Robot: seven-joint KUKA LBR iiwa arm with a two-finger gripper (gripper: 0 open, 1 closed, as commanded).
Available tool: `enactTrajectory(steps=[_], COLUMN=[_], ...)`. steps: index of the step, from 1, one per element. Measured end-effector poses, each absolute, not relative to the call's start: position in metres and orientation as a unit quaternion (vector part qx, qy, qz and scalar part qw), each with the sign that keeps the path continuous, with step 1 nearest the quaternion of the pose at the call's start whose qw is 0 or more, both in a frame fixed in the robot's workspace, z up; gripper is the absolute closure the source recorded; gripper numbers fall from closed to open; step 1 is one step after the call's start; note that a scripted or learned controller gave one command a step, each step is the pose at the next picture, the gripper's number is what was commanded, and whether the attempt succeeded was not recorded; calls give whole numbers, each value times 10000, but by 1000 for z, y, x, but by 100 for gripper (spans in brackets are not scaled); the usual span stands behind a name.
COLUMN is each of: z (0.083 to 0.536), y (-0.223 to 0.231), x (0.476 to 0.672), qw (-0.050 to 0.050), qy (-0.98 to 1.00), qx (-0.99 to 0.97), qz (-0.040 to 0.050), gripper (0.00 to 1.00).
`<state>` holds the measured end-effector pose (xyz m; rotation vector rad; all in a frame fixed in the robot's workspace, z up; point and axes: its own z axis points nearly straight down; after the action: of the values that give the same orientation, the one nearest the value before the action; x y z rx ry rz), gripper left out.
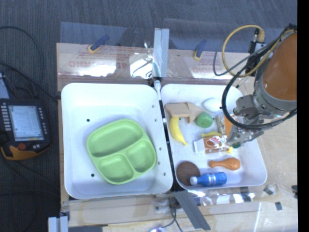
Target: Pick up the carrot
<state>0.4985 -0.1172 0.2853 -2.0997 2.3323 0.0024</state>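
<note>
The carrot [225, 164], orange and tapered, lies on its side near the front of the right bin [256, 175]. Its thin end points left. My gripper [235, 138] hangs over the right side of this bin, just behind and slightly to the right of the carrot, above a snack packet [213, 143]. Nothing shows held in it. A small orange piece [228, 126] peeks out beside the gripper, partly hidden by it.
The right bin also holds a banana [177, 130], a tan block [181, 109], a green ball [204, 120], a white egg [211, 104], a brown ball [187, 169] and a blue bottle [208, 179]. A green divided plate [120, 151] lies in the left bin [72, 129].
</note>
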Motion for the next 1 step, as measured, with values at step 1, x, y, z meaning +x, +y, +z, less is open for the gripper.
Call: enactTrajectory(steps=[1], z=[269], y=[-63], x=[503], qw=[15], qy=[7783], qx=[-6278], qz=[19], gripper=[100])
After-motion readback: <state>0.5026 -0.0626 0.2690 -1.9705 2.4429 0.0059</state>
